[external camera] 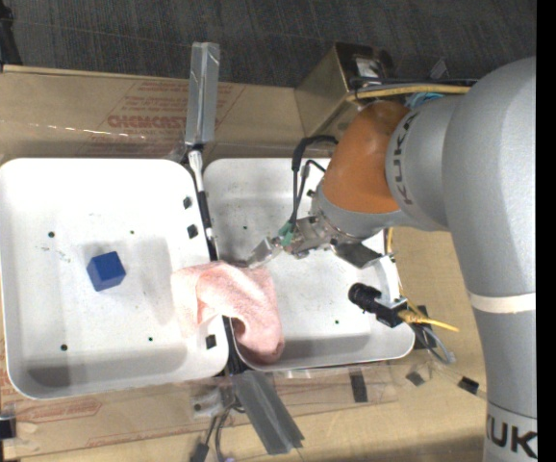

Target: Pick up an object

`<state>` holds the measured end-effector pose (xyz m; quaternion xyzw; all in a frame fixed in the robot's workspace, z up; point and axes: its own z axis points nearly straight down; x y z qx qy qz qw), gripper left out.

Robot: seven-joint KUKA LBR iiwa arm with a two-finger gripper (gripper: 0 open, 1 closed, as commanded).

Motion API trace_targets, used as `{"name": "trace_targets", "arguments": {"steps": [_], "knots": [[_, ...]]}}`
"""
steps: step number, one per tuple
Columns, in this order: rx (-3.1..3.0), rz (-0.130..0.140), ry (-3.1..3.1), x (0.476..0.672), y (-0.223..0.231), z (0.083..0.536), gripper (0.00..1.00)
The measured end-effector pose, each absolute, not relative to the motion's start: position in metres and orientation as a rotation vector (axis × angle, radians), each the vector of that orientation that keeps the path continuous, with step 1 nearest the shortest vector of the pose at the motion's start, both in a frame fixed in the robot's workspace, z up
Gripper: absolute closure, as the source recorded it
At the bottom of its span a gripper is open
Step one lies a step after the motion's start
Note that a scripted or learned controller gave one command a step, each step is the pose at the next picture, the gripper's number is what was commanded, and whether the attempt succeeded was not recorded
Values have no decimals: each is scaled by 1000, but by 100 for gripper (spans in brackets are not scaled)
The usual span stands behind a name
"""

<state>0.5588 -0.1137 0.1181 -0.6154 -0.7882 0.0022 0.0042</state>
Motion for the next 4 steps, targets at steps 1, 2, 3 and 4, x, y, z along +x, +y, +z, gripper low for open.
{"name": "trace_targets", "arguments": {"steps": [1, 2, 3, 4], "knots": [[-1625, 1, -2685, 522, -95, 91, 0], [-1639, 3, -2676, 552, -113, 158, 0], [-1593, 4, -2704, 555, -78, 190, 0], [-1434, 1, -2790, 550, -127, 90, 0]]}}
